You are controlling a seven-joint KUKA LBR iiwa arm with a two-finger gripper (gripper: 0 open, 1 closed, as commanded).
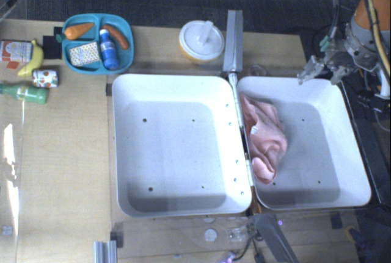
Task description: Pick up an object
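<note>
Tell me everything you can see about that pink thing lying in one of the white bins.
The pink cloth looks like soft fabric, crumpled into a long heap with folds and a rolled lower end. It lies in the right bin, pressed along that bin's left wall beside the divider between the two bins. A small pale tag or patch shows near its middle. It touches the bin floor and wall. The end effector sits apart from it, over the bin's upper right rim.
</note>
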